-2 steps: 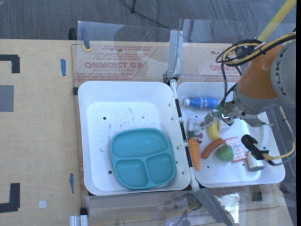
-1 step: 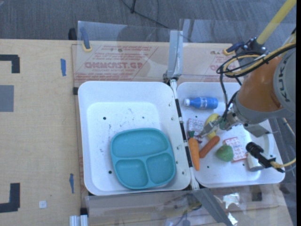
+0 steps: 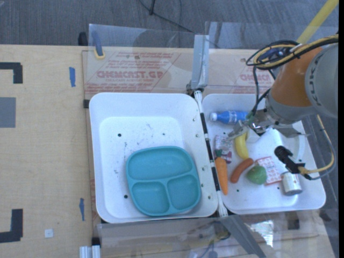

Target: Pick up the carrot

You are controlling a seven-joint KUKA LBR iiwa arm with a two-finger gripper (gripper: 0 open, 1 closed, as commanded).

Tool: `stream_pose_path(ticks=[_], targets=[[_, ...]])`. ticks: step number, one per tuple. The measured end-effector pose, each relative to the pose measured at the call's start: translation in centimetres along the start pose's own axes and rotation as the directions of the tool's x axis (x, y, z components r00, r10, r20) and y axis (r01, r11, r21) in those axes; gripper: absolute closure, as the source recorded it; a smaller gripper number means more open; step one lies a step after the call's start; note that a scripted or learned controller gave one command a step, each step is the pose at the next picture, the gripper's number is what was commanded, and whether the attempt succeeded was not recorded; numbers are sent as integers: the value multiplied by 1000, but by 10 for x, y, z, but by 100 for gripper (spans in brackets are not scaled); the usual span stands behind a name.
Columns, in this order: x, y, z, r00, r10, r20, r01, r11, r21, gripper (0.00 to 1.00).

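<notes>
From my remote station I first look at the counter (image 3: 43, 144), a pale wooden surface that carries two shallow white bins side by side. The left bin (image 3: 107, 112) holds a turquoise divided plate (image 3: 162, 180), which lies flat toward its near side. The right bin (image 3: 312, 195) holds all the small things, so the picking has to happen there.

The arm (image 3: 303, 79), grey with its orange band, reaches in from the right and hangs over the far part of the right bin. Its gripper (image 3: 248, 127) is just above the yellow banana (image 3: 243, 145), near the blue water bottle (image 3: 228, 116) that lies on its side. I cannot tell how the jaws stand, because they are small and partly hidden under the wrist.

The carrot (image 3: 221, 174) lies along the left wall of the right bin, almost touching the divider between the bins, with its thin end toward the near side. It is apart from the gripper. I judge this wall will make the grasp difficult, since one side has little room.

Beside the carrot lie a red sausage (image 3: 241, 169), a green round fruit (image 3: 257, 174) and a small metal can (image 3: 291, 183).
</notes>
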State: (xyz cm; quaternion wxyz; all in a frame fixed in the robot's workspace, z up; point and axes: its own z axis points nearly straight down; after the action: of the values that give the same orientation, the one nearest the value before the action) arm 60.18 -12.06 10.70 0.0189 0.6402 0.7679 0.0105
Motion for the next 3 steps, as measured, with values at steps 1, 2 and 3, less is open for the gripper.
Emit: stream_pose_path(ticks=[1,2,3], targets=[[22,-30,-2,958,-286,17,286,958,-13,0],[14,-43,-3,853,-522,21,522,853,-14,0],[-12,30,1,824,-566,1,566,824,-3,0]])
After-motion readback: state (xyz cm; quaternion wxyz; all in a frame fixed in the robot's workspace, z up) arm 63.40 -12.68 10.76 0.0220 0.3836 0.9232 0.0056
